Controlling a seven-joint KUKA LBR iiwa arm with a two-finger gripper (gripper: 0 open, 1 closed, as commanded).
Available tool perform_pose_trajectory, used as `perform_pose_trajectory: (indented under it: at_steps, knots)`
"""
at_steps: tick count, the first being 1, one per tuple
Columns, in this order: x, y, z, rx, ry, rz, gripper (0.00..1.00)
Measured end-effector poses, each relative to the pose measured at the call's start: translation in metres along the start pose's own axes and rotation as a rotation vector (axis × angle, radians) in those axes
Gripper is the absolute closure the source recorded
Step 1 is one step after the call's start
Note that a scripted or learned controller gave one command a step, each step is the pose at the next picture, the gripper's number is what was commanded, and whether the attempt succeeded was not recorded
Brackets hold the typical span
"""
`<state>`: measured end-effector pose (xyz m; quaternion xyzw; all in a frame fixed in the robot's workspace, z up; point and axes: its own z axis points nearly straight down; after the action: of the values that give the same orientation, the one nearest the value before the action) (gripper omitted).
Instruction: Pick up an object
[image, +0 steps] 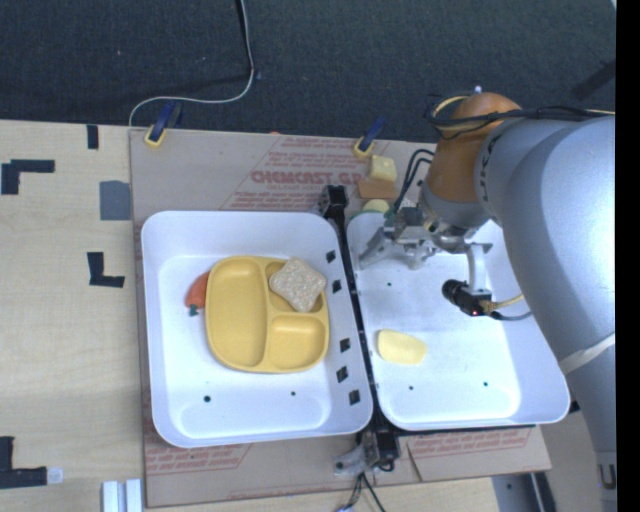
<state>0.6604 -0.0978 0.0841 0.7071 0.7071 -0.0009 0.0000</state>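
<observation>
A pale yellow, flattish lump (400, 347) lies in the right bin (500, 395) near its left wall. My gripper (401, 242) hangs over the back left part of that bin, well behind the lump and apart from it. In the left bin (170, 390) sits a yellow divided plate (250, 325) with a beige square sponge-like piece (297, 284) resting on its back right section. An orange object (197, 291) pokes out from under the plate's left edge, mostly hidden.
Just behind the right bin's back left corner sit a tan block (379, 186) with a small yellow piece (383, 165) on top and a pale round thing (374, 207). Black clips (334, 203) line the seam between the bins. The grey arm (560, 230) covers the right bin's right side.
</observation>
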Motion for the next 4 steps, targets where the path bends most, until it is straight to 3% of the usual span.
perform_pose_trajectory:
  at_steps: [1,2,3,4]
  knots:
    - [0.002,0.006,0.000,0.006,-0.002,-0.001,0.00]
    - [-0.042,0.010,-0.131,-0.014,-0.004,0.001,0.00]
    - [-0.031,-0.047,-0.037,0.012,0.004,0.001,0.00]
    - [0.006,-0.008,0.002,0.000,0.001,-0.005,0.00]
